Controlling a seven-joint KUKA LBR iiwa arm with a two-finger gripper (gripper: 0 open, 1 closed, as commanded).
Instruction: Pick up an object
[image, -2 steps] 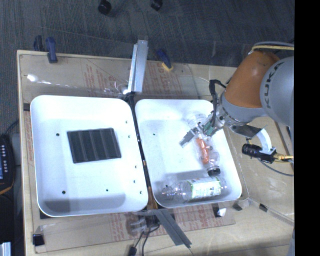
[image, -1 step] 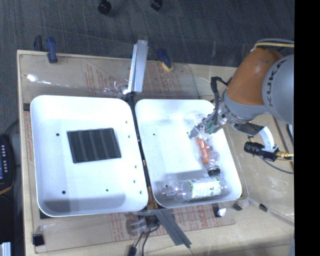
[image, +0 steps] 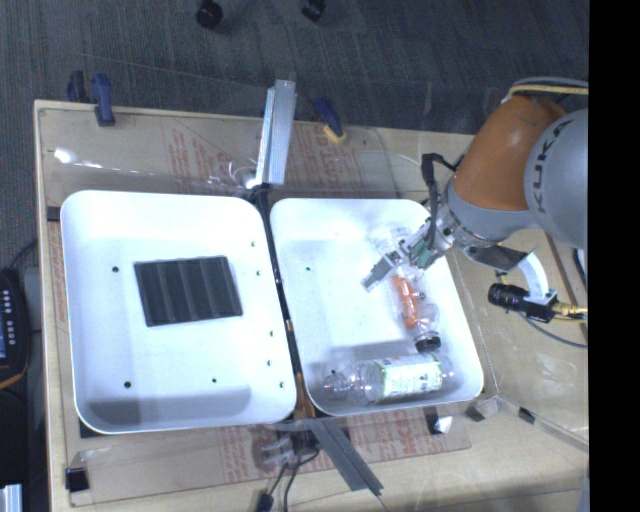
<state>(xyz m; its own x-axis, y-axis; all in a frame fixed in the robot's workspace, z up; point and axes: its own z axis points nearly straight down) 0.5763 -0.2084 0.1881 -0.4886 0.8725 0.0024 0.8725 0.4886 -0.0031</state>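
Observation:
My gripper (image: 383, 270) hangs over the right bin (image: 318, 300), in its upper middle, and reaches in from the right. Just below and to the right of it lies a small clear bottle with orange contents (image: 408, 300) and a black cap (image: 428, 342). The gripper's tip is close to the top end of that bottle; I cannot see whether they touch. A larger clear plastic bottle with a white and green label (image: 398, 379) lies on its side along the bin's front wall.
The left bin (image: 90, 300) holds a flat dark grey ribbed rectangle (image: 188, 290). A metal bar (image: 276, 130) stands behind the ridge between the two bins. Blue clamps (image: 100, 95) sit on the bench's back edge.

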